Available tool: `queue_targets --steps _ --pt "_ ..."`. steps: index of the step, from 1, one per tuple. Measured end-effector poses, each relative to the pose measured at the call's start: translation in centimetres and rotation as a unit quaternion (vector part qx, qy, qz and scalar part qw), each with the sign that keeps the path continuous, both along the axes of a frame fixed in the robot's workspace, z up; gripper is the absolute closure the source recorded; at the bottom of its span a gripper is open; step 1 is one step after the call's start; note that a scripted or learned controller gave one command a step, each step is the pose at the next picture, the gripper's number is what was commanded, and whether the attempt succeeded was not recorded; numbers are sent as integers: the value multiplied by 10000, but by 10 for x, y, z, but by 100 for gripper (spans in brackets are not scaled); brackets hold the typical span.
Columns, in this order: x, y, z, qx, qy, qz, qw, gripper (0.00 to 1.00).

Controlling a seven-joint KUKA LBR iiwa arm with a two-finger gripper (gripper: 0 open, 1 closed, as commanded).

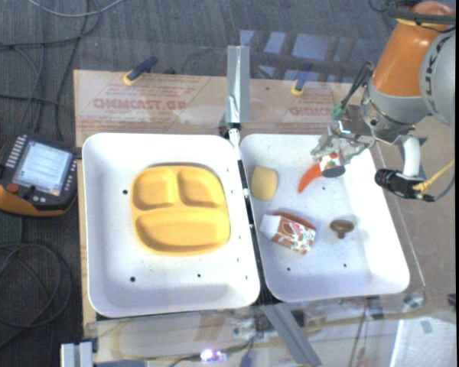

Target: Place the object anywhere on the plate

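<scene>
One object matters most here: the orange carrot-like piece (311, 177) at the gripper (333, 161), near the far edge of the right bin (382, 270). You can see its thick end tucked up against the fingertips and its pointed end hanging out toward the bin's middle, so its long axis runs on a diagonal, down and leftward from the fingers. It looks pinched at that upper end, with the fingers drawn close about it, though the contact itself is small and partly masked by the gripper's own hardware, so treat the hold as probable rather than sure.

The yellow divided plate (181, 209) sits in the middle of the left bin (107, 281), well apart from the gripper and across the wall shared by the two bins. Your coming move therefore runs leftward over that shared wall, roughly the way the carrot's tip already points.

Left in the right bin are a pale yellow lump (264, 182) beside the shared wall, a red-and-white carton (291, 232) near the middle, and a small brown piece (342, 226) toward the right edge.
</scene>
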State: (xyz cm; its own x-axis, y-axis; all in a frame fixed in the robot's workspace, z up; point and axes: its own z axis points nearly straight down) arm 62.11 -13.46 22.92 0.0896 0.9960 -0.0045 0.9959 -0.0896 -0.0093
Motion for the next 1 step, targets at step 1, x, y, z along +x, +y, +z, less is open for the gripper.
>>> queue_targets --steps 1 --pt "6 64 -50 7 0 -443 9990 100"
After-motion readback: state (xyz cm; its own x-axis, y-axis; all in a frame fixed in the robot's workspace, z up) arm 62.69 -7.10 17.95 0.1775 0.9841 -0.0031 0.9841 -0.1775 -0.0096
